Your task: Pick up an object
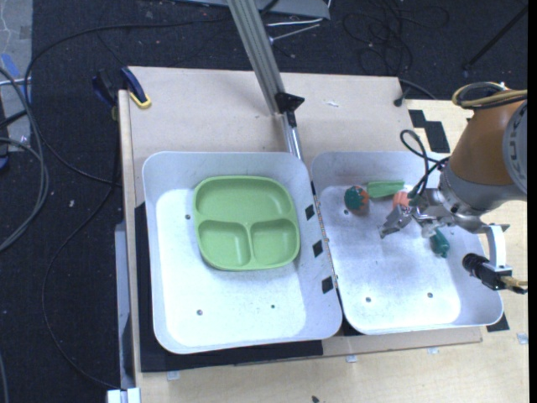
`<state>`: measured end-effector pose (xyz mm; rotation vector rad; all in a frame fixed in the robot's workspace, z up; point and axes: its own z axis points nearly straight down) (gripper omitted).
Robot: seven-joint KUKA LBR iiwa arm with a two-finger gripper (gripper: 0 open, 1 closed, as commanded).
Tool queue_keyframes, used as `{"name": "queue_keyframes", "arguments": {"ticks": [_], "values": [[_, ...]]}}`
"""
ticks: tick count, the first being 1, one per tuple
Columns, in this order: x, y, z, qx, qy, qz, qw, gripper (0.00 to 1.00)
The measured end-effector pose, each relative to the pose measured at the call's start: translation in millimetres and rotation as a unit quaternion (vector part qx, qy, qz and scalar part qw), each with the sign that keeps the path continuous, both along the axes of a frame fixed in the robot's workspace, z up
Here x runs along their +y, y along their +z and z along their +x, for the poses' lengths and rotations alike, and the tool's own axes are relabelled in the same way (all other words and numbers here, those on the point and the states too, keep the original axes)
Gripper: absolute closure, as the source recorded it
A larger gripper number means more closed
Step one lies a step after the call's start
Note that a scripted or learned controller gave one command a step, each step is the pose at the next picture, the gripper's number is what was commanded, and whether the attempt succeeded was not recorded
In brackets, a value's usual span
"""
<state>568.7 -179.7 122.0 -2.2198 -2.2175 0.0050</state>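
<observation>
Two bins, and in the right bin (369,296) the claw (394,223), spread open and empty, should centre over the ball (357,198) before closing

Pale green divided tray (247,223), white bins (168,309), possibly teal-and-orange ball (357,198).

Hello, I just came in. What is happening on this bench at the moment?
A grey and orange robot arm reaches from the right into the right bin. Its end effector is low over the bin's upper part, close to a few small objects: a round green and orange piece, a flat green piece and a small teal one. Nothing is visibly between its fingers. The left bin holds a green divided plate.
</observation>
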Motion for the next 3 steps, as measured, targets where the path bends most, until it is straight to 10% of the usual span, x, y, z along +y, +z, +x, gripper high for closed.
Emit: {"name": "queue_keyframes", "arguments": {"ticks": [1, 2, 3], "values": [[0, -29, 1, -0.004, 0.0, -0.0013, 1.0, 0.0], [-1, -17, 2, -0.006, 0.0, -0.0022, 1.0, 1.0], [-4, 26, 5, -0.005, 0.001, -0.0012, 1.0, 1.0]]}}
